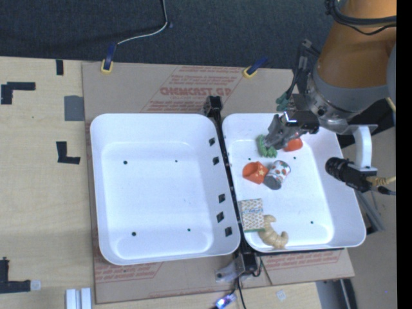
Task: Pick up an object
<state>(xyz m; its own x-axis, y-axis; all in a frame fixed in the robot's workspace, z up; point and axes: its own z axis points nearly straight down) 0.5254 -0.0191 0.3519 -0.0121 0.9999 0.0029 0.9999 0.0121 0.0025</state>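
Green object (264, 147) in the right bin (322, 198), near its upper left corner, just under the tip of the pincer (278, 138). Touching or merely overlapped by the dark fingers: cannot tell. Fingers open or closed: cannot tell either, too dark and bunched from this angle.

Just to the right of the pincer, a small orange-red object (293, 144), partly hidden behind the wrist. Below, toward the bin's middle, an orange crumpled piece (254, 172) lying touching a grey and white speckled object (277, 174). Further down along the bin's left wall, a patterned square packet (252, 212), and just beside its lower corner a tan knobbly figure (275, 236), close to the near rim.

Above the pincer, the grey wrist and the broad orange band (360, 28), entering from the upper right. A black cylindrical part (344, 169) projecting over the right rim of the bin.

Left bin (154, 185) side by side with the right one, joined by a row of black clips (222, 192) along the shared edge. Both bins on a brown cardboard sheet (187, 89) with red printing, clamped at the top by two yellow-and-blue clips (107, 65). Sheet resting on the light wooden counter (38, 192), marked with black tape pieces. A white cable (154, 24) curving across the dark floor beyond.
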